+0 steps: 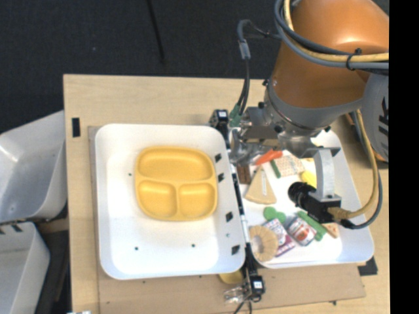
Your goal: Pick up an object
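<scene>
gripper [252, 150] low at the right bin's [357, 244] ten o'clock corner, reaching to grasp; finger state: cannot tell; next, close and lift.

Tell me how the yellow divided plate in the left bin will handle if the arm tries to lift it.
The yellow divided plate looks like moulded plastic, so probably stiff and light. It lies flat in the left bin, unlikely to roll or tip. Its glossy surface and low rounded rim may be slippery; the wall between compartments seems the likeliest place to pinch.
</scene>
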Controlling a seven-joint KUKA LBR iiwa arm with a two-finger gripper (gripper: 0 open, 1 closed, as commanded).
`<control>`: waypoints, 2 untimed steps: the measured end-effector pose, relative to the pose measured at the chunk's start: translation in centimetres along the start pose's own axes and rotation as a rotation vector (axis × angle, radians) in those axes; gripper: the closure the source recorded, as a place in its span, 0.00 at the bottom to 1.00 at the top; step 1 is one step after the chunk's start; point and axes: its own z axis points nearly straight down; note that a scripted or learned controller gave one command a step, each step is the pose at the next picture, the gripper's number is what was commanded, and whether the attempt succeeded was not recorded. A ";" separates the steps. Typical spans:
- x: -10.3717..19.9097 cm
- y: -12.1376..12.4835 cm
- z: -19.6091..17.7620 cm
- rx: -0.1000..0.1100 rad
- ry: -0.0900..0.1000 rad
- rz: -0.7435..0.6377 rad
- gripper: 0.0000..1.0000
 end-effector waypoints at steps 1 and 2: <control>-4.5 -0.2 1.2 0.018 -0.006 0.010 1.00; -6.8 0.8 2.4 0.019 -0.007 0.010 1.00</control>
